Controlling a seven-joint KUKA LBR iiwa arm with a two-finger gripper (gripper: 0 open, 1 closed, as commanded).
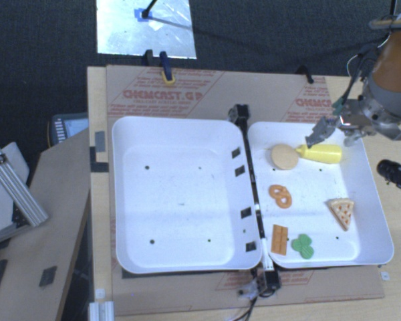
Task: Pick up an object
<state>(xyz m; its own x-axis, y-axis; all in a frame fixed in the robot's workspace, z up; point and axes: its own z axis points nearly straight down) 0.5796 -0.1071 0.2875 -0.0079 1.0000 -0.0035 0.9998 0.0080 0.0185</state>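
Two white bins on a cardboard-topped bench (187,89); toys lying in the right bin (374,199). Approach step, judging by the gripper (319,136) hovering above the yellow toy (319,154) near the far wall. Finger opening: cannot tell, nothing visibly held. Next: descend and straddle it. Smooth, rounded, banana-like, touching a tan round toy (284,156); likely to roll if nudged.

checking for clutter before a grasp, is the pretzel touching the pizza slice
Apart. The camera view shows bare white bin floor between the pretzel and the pizza slice.
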